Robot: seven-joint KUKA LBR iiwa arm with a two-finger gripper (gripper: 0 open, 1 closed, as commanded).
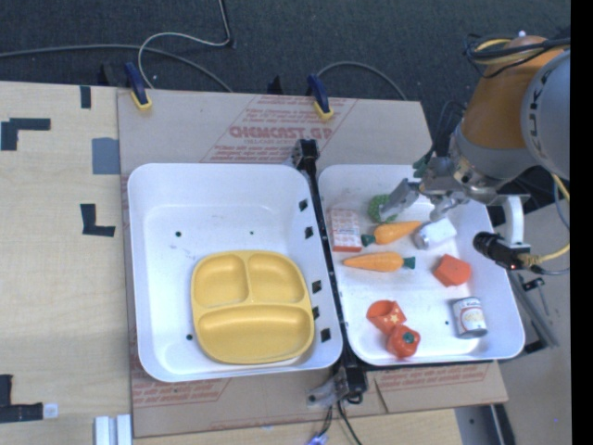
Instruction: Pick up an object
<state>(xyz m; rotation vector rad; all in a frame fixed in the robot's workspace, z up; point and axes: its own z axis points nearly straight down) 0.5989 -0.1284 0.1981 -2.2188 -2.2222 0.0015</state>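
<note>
Hovering over the upper part of the right bin [505, 341], the gripper [422, 213] has its two fingers spread apart, one reaching left toward a green toy [379, 206] and the other slanting down to the right, with nothing held between them. Just beneath the gap lies the smaller carrot [397, 233], which I judge the likeliest target. Its long axis runs left to right with a slight upward tilt toward the right; the green stem end points left, the orange tip right, under the claw. The larger carrot [375, 262] lies a little lower, nearly level, its green end pointing right. Since the fingers open roughly along the small carrot's length, a wrist turn would probably be needed to close across its narrow width.
</note>
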